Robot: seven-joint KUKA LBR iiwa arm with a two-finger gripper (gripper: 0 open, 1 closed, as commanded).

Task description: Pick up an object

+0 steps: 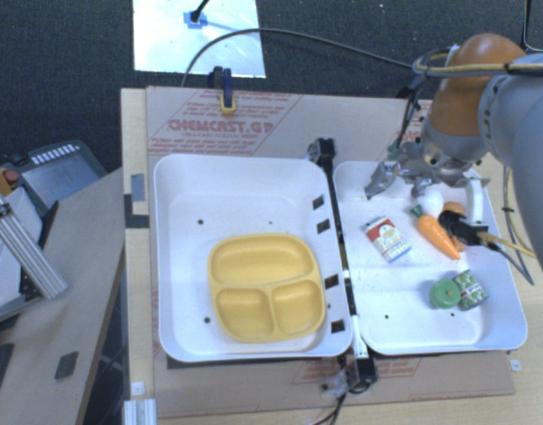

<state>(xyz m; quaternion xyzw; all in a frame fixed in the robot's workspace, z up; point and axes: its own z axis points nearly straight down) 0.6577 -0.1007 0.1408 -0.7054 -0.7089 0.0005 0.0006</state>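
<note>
Orange carrot [438,235] sits just below my gripper [411,179]; I can't tell its state. I'd drop straight down, straddling the carrot across its width.

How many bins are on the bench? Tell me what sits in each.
2. The left bin holds a yellow tray. The right bin holds a carrot, box and green toy; the arm may hide more.

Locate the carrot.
The carrot lies in the right bin, toward its right side, below the tool, right of the small carton.
</note>
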